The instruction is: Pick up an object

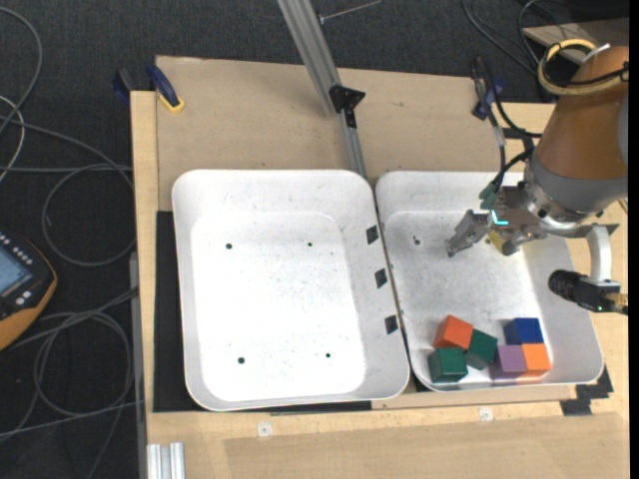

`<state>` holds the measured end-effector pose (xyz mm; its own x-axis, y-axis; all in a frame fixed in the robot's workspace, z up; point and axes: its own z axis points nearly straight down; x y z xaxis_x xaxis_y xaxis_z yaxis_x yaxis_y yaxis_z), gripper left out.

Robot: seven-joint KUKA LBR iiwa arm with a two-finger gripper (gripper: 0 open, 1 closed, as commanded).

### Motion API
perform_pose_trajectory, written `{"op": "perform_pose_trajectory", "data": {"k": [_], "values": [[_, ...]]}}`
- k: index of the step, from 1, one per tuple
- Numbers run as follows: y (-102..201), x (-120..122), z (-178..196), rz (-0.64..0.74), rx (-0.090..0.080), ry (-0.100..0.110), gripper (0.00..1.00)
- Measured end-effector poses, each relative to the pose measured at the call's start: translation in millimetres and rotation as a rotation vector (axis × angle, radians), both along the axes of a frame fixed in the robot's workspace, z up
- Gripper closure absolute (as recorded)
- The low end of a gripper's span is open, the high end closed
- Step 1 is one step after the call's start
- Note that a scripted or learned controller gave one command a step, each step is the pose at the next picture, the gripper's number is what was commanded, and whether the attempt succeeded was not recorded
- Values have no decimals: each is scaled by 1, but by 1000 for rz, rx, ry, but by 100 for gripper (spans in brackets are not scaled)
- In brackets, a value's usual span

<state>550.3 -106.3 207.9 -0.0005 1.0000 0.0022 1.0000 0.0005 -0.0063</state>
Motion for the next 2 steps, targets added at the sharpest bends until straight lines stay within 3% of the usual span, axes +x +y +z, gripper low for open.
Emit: {"op": "perform_pose_trajectory", "data": {"k": [1, 2], "values": [[0, 1, 2, 0, -1, -6, 0], [-3, 4, -60, -1, -1, 1, 0]]}}
